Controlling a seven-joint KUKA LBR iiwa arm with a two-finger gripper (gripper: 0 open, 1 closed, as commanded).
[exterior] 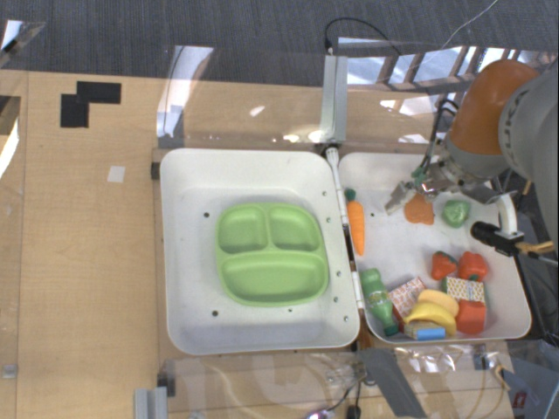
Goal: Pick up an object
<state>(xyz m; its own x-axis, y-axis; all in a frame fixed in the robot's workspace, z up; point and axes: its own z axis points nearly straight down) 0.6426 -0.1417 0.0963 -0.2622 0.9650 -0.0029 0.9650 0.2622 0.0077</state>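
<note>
Gripper [417, 190] low in right bin [377, 171], upper half. I see fingers spread wide: one grey finger [397, 199] splayed left, orange toy piece [420, 209] just below, touching or nearly, can't tell. Nothing clamped between fingers. Green round toy [455, 211] just right. Carrot [355, 225] near left wall. Green divided plate [272, 253] in left bin [188, 234].

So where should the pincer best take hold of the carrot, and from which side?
Grip the carrot across its thick orange middle, coming straight down from above. It lies flat and lengthwise along the right bin's left wall, so set the fingers across its narrow width; the wall side looks tight.
</note>
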